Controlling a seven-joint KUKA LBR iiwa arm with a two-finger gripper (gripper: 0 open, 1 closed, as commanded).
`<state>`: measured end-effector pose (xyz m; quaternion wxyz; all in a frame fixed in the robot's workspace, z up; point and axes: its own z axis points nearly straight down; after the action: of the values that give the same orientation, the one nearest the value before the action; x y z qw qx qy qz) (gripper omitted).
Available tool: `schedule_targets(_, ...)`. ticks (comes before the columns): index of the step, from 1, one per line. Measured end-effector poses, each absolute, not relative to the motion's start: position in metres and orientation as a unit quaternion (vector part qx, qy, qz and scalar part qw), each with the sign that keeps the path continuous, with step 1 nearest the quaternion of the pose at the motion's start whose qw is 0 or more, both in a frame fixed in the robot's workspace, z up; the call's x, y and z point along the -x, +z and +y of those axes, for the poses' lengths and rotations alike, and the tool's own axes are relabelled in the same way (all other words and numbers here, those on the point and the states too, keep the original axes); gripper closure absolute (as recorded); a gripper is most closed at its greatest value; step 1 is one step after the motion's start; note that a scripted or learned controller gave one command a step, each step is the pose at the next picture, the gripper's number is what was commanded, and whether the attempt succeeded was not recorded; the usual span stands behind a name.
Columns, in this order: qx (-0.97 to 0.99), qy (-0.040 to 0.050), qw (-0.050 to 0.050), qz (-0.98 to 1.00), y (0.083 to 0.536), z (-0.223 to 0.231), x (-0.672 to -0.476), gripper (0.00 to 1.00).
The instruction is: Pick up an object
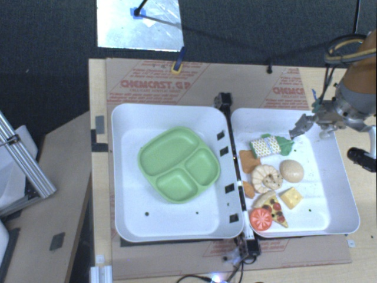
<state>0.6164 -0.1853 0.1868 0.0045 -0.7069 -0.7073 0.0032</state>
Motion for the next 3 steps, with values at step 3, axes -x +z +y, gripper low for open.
schedule_targets(3, 0.706, 0.0005, 0.000, -0.708, 0.082, -0.187, -0.620, 0.00)
